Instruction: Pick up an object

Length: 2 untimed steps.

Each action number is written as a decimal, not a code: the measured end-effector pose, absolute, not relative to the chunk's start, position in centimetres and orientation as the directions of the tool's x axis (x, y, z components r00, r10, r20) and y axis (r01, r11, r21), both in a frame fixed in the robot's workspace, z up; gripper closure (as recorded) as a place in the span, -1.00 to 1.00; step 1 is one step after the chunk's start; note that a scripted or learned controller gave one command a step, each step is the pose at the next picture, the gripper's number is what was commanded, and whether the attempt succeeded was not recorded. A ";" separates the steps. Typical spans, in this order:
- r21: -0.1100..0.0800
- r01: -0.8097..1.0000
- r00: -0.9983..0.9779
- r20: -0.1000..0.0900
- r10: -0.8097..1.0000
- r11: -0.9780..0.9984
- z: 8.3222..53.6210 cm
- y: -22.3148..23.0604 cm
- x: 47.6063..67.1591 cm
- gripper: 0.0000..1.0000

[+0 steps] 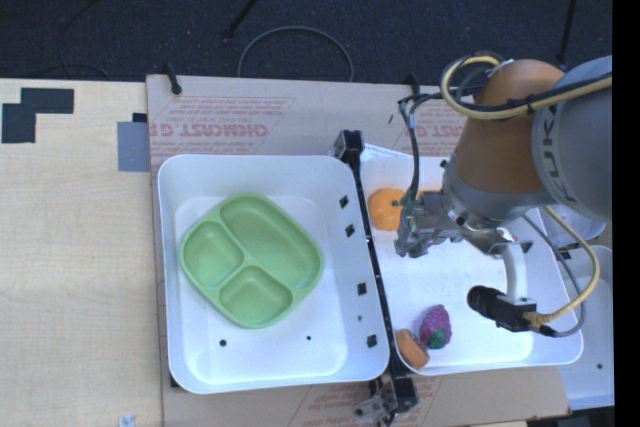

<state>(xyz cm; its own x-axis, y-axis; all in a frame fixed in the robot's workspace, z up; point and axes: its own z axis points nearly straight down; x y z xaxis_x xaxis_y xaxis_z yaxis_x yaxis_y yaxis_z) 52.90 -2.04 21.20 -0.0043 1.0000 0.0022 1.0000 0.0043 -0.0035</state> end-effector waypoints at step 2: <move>-0.002 1.000 -0.006 0.002 1.000 0.006 23.0 8.0 55.4 1.00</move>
